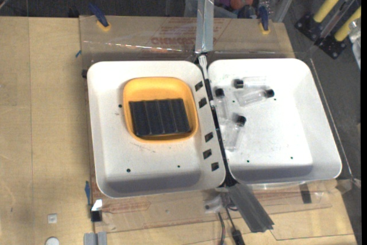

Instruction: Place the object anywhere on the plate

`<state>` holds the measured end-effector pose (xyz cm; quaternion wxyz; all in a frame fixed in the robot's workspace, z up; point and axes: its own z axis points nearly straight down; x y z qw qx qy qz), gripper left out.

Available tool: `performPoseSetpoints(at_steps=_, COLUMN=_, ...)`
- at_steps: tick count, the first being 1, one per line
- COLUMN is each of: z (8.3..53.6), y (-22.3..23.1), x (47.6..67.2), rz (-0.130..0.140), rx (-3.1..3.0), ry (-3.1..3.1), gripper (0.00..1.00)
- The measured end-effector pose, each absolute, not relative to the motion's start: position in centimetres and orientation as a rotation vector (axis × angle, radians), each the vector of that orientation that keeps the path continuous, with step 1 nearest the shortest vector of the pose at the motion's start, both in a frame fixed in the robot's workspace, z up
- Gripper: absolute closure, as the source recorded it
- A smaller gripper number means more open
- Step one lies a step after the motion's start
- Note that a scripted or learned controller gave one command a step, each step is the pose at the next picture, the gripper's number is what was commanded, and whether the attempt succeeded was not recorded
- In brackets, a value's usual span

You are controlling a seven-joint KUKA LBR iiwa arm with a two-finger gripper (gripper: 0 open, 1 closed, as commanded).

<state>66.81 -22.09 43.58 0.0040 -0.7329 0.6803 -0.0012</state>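
Since the dark ribbed block (159, 116) lies flat inside the orange plate (157, 84) in the left bin (109, 163), the placing looks done; how the jaws stand, or whether they hold anything, I cannot tell. The block sits close to the plate's near rim, so a careless return pass could nudge it off. Clear vials (252, 93) in the right bin (298, 146) could roll or mislead a grasp.

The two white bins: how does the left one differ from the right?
The left bin holds an orange plate with a dark ribbed block on it; the right bin holds small clear vials with black caps, scattered near its left side. Both are shallow, white and rounded.
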Motion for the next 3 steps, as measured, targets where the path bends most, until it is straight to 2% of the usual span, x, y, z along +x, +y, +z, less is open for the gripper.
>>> performPoseSetpoints(at_steps=3, z=43.53, y=-21.38, x=66.78, rz=-0.001, rx=-2.645, ry=1.684, gripper=1.0)
